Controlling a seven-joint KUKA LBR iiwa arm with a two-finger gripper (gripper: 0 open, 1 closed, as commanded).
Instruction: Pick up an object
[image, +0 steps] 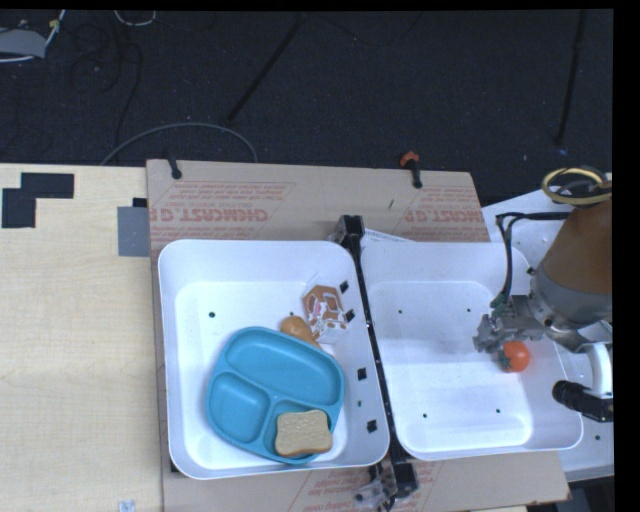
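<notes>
Two shallow white bins sit side by side on the bench; the left bin (185, 300) holds a blue divided tray (262, 385) with a tan slice of bread (303, 433) in its near compartment, and just beyond the tray lie a small orange-brown item (297, 327) and a crumpled patterned wrapper (323, 306); the right bin (440, 430) has a small orange ball (516, 356) near its right wall, just below the gripper (497, 333); whether the gripper grasps the ball cannot be told.

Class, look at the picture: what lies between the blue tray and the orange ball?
In the camera view, the black divider and bare white bin floor separate the tray from the ball.
</notes>
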